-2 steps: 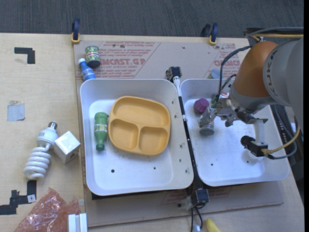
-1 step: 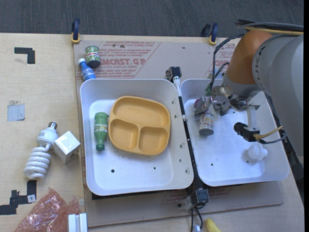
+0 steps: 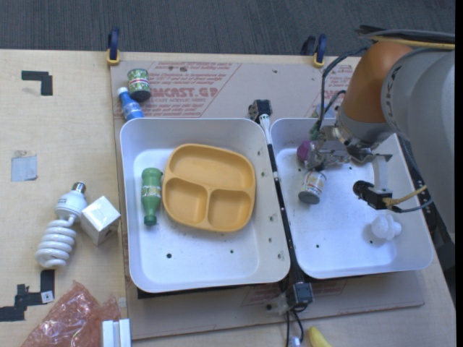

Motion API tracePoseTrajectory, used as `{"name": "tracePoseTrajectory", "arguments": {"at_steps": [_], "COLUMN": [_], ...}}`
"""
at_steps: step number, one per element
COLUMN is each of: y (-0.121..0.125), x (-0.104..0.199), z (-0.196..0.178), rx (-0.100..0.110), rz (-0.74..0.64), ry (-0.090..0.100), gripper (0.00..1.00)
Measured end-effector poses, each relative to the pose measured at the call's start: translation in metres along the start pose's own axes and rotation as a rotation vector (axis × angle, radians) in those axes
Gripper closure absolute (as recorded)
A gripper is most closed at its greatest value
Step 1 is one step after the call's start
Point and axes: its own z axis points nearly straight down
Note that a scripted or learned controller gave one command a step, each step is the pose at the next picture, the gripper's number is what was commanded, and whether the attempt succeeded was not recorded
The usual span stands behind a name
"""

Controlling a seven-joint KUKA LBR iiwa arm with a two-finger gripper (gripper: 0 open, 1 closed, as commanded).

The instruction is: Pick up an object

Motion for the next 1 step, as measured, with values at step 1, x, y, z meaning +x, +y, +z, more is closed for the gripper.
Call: {"name": "tracePoseTrajectory", "arguments": {"at_steps": [1], "y": [-0.0205], "x": [-0.0435], "z": [-0.1191], "rx": [0.0], "rz": [0.004], "ry": [0.001], "gripper": [1.0]}}
